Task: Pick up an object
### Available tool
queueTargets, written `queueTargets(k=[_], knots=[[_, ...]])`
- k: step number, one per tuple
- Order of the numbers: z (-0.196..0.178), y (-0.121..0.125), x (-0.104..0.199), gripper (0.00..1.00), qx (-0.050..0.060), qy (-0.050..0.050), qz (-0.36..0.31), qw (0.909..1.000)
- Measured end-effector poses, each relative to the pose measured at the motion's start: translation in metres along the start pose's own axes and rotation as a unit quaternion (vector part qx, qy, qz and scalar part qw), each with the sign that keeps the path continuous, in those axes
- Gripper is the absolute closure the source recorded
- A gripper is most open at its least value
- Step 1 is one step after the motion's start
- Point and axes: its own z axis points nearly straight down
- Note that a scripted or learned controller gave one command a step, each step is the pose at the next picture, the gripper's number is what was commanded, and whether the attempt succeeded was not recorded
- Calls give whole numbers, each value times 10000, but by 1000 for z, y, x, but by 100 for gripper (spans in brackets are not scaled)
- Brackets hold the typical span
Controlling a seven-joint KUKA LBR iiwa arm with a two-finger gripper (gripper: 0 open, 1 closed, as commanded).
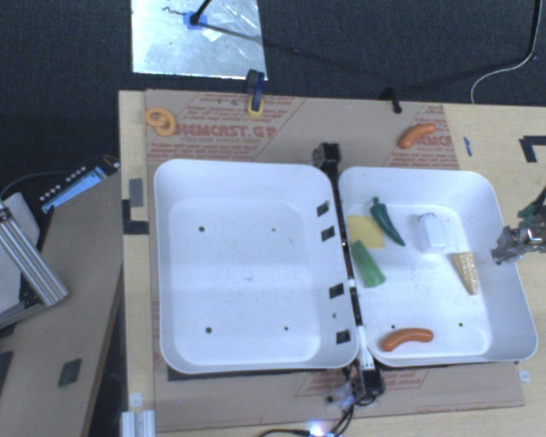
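Low, arm at right bin rim

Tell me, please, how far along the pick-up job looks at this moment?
Nothing looks done yet: every item lies in the right bin, including the orange sausage, the green pepper, the yellow piece, the white block and the cone. In hand: the gripper sits at the bin's right edge, nearest the cone, carrying nothing visible. Left: reach an item, grasp and lift.
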Motion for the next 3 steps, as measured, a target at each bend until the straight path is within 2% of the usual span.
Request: queueTargets(k=[1, 2, 3], knots=[[68, 3, 74, 100, 24, 27, -73, 10000], [96, 39, 149, 100, 0, 22, -86, 10000], [-39, 55, 111, 100, -85, -10, -38, 10000]])
